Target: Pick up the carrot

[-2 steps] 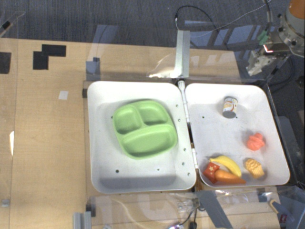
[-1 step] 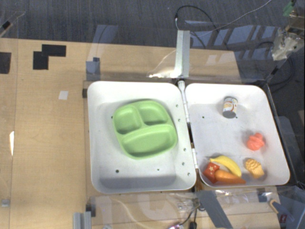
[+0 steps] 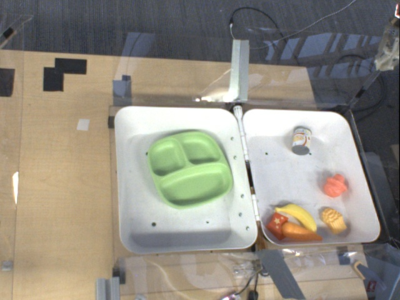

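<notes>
The carrot (image 3: pixel 301 232) is orange and lies on its side near the front left corner of the right bin (image 3: pixel 350 136), its thick end to the left. A yellow banana (image 3: pixel 298 215) lies just behind it and touches it. A small red fruit (image 3: pixel 275 223) presses against the carrot's left end.
A yellow lumpy toy food (image 3: pixel 332 219) sits to the right of the carrot, a pink-red one (image 3: pixel 335 185) farther back, and a small can (image 3: pixel 302 140) near the bin's far side. The left bin (image 3: pixel 134 224) holds a green divided plate (image 3: pixel 189 168). A low wall (image 3: pixel 245 167) separates the bins.
</notes>
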Available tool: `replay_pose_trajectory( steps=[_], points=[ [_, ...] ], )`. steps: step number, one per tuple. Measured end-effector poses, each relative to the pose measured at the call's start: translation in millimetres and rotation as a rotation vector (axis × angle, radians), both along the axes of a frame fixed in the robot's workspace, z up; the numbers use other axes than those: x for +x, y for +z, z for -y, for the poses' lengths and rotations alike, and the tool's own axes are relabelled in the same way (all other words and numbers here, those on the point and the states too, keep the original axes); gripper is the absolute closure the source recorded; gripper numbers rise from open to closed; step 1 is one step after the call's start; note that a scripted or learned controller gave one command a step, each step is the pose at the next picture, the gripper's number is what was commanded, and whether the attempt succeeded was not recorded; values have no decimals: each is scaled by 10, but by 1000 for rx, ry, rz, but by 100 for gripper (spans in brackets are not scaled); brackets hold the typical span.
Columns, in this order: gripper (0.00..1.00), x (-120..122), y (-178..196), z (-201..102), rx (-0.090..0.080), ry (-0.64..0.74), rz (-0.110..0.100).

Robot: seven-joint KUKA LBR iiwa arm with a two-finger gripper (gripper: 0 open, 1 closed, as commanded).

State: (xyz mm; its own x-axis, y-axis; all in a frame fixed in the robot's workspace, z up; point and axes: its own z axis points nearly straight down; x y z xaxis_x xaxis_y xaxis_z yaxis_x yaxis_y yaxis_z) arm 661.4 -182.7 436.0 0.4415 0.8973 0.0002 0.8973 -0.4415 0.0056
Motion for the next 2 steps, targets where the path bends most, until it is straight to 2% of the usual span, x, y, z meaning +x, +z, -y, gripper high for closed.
replay_pose_trajectory(
  steps=[2],
  points=[
    [100, 28, 244, -55, -4, 21, 9]
  ],
)
